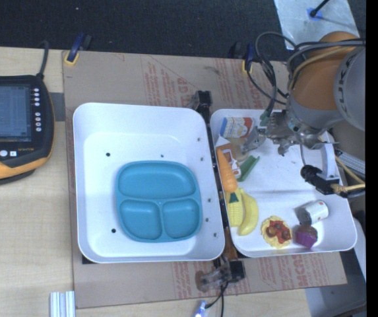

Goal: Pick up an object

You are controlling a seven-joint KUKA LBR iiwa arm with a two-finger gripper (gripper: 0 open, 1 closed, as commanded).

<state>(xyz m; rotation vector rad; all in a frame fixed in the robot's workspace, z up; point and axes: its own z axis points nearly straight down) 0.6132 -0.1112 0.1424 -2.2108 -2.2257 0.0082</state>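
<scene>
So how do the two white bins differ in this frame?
The left bin holds a single blue divided tray; the right bin holds many small items, among them a banana, a carrot and a purple piece. The arm's gripper is over the right bin, not the left bin. The left bin looks larger in view. Both are shallow, white and rectangular, set side by side.

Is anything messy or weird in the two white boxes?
A bit. In the right bin the toy food is bunched along the left wall: the carrot and banana lie jumbled beside the corn. The blue divided plate in the left bin lies flat and tidy.
</scene>
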